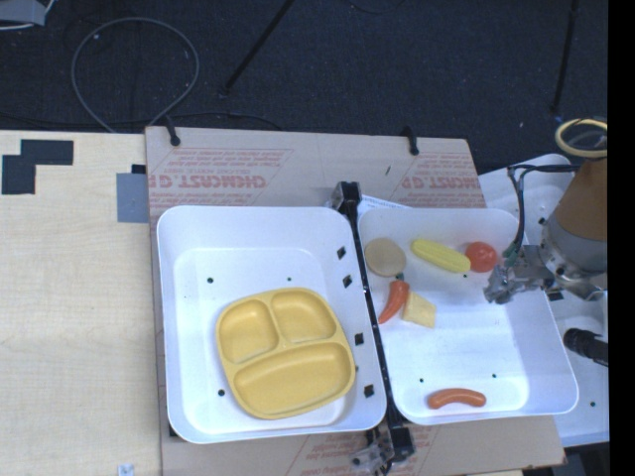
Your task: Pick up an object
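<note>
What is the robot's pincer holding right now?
It cannot be told. The pincer sits low at the right bin's right side, beside the red tomato, but it's too small and blurry to see anything between its tips.

Grey-bodied arm [580, 236] with an orange band above the wrist, black cable looping beside it, small metallic gripper [501, 288] over the right bin's [496, 365] edge.
</note>
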Available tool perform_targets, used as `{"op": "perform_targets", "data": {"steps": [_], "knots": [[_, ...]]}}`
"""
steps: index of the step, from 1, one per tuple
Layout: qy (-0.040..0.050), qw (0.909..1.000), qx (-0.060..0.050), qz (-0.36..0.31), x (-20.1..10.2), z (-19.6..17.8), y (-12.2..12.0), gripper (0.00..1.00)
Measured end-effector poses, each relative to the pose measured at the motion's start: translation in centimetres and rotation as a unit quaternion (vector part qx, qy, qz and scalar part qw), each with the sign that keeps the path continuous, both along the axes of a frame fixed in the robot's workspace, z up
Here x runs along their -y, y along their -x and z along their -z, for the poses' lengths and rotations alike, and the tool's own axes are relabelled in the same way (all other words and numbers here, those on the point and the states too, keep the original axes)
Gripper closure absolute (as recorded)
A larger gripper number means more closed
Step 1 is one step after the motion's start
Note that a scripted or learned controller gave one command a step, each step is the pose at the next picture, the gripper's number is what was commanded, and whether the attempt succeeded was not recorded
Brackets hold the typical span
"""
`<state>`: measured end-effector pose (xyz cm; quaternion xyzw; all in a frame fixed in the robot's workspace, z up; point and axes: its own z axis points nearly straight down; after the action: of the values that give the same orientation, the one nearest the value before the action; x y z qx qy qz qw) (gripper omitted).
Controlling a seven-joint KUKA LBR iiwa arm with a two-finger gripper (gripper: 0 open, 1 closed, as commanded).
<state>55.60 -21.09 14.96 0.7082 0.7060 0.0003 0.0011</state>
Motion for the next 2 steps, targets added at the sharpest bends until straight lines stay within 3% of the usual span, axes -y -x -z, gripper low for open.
{"op": "perform_targets", "data": {"steps": [2], "knots": [[-0.0003,1.0000,0.000,-0.003,-0.6,-8.2,0.0,1.00]]}}
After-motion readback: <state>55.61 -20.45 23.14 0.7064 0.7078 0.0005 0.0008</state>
